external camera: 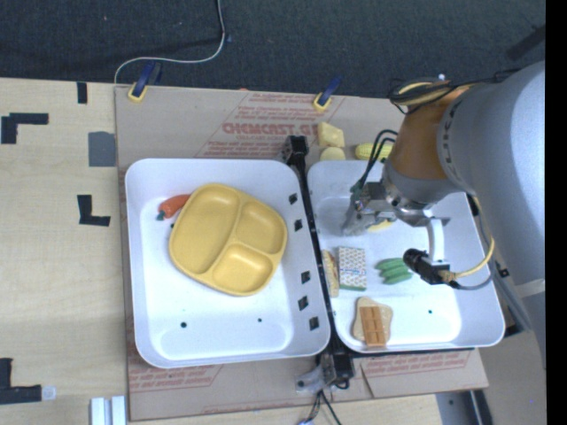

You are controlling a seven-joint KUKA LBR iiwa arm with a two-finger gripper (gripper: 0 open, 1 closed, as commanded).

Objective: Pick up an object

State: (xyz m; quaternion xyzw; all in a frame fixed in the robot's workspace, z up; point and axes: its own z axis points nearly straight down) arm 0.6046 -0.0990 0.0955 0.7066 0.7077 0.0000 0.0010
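Note:
My gripper (pixel 361 217) hangs low over the upper left part of the right bin (pixel 478 326), below the orange-banded wrist. Just right of it a small yellow piece (pixel 383 224) peeks out from under the gripper body. Below it lie a checkered packet (pixel 352 266), a tan strip (pixel 330 273) along the bin's left wall, a green pod-shaped toy (pixel 393 269) and a toast-like slice (pixel 374 322). I see nothing between the fingers.
The left bin (pixel 155 326) holds a yellow divided plate (pixel 229 239) and an orange carrot-like piece (pixel 174 204) at its upper left. Yellow pieces (pixel 330 136) lie on the cardboard behind the right bin. A black cable connector (pixel 423 266) hangs over the right bin.

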